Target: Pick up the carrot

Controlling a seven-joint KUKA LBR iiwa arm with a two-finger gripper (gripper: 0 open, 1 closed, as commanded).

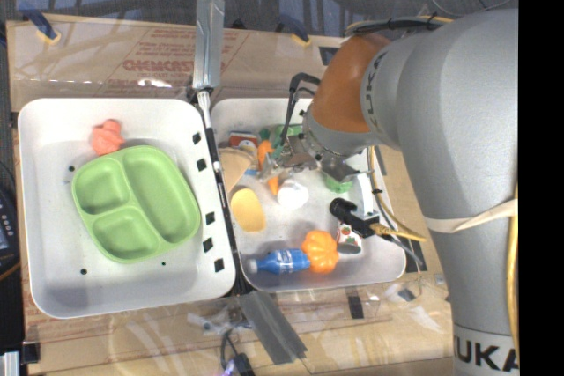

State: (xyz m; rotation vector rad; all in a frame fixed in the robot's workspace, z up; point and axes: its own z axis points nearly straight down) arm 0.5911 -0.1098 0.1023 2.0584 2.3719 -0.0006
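In the right bin (388,264), my gripper (284,161) reaches down at the upper middle, under the grey wrist with its orange band. A small orange carrot (273,185) lies just below the gripper's tip, next to a white rounded object (293,194). Another orange bit (264,151) with some green beside it shows at the gripper's left edge, partly hidden by it. I cannot make out anything held in the gripper.
The right bin also holds a yellow lemon-like piece (248,210), a blue bottle (280,261), an orange pumpkin (321,250) and a green item (337,183). The left bin (44,216) carries a green divided plate (134,202) and a pink-orange toy (107,136).
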